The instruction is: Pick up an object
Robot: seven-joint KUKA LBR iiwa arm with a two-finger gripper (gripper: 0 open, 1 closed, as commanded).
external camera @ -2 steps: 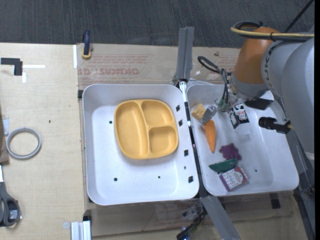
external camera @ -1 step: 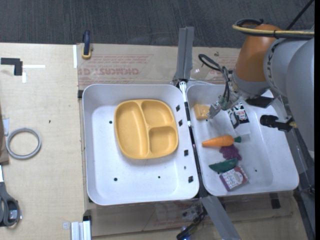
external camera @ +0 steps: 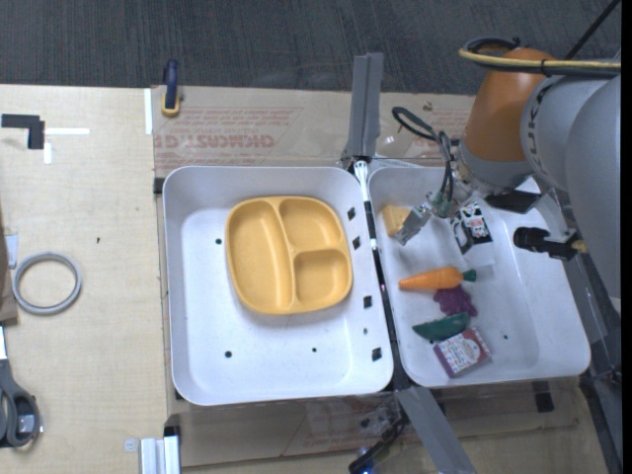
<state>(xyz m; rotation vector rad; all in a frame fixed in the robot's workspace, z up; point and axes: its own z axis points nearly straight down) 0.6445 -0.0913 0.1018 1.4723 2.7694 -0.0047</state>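
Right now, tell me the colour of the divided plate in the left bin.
Yellow-orange divided plate, clear in the camera view.

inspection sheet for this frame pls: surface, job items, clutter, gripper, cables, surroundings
Surface: two white bins side by side, left bin, right bin.
Job's things: right bin holds toy carrot, purple piece, green piece, maroon packet, pale yellow block.
Clutter: yellow divided plate in left bin.
Gripper: gripper low beside the block; finger state unclear.
Cables: black cable by the wrist.
Surroundings: tape roll, scissors on bench at left.
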